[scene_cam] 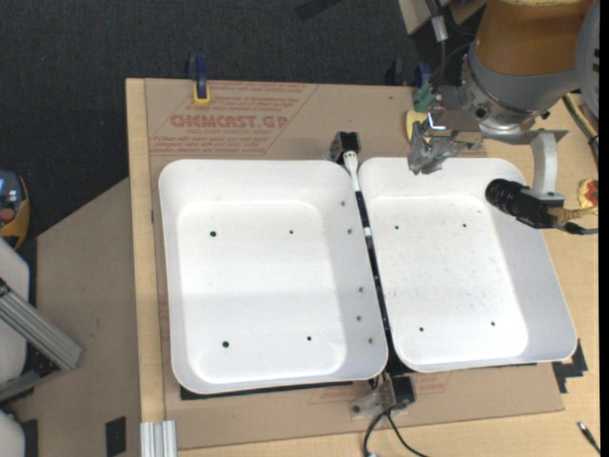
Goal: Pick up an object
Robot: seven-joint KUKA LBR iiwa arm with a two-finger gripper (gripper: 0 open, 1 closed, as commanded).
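Observation:
My gripper hangs over the far left corner of the right bin, just inside its back rim. Above it rises the grey wrist with the orange band, coming in from the upper right. The right bin's floor shows small dark specks and a few black dots. The left bin lies beside it, with black dots on its white floor. From this angle I cannot make out anything between the gripper's tips.
A black strip runs along the seam between the bins, with a black clamp at its far end. A black cylinder fixed to the arm juts over the right bin's far right side. The brown board lies under both bins.

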